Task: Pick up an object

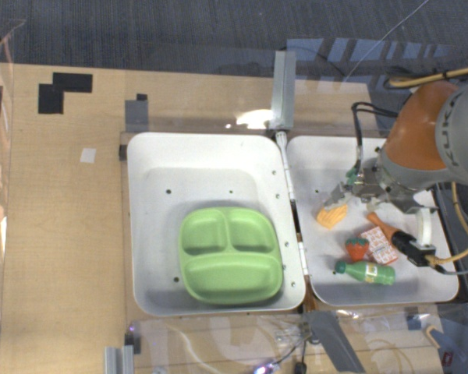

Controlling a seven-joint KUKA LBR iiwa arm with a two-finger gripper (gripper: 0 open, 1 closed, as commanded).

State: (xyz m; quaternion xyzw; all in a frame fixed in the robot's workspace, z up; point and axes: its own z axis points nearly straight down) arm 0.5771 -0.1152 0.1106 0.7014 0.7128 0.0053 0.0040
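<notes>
While the gripper (351, 187) hovers in the right bin (316, 275), its opening cannot be judged; the corn (332, 213) lies just beneath, ungrasped. Next: descend and close.

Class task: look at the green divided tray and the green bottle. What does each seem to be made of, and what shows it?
Green divided tray: probably moulded plastic, matte, with an even colour and soft rounded compartment edges.
Green bottle: likely glossy plastic, possibly a toy; too small to be sure.
</notes>
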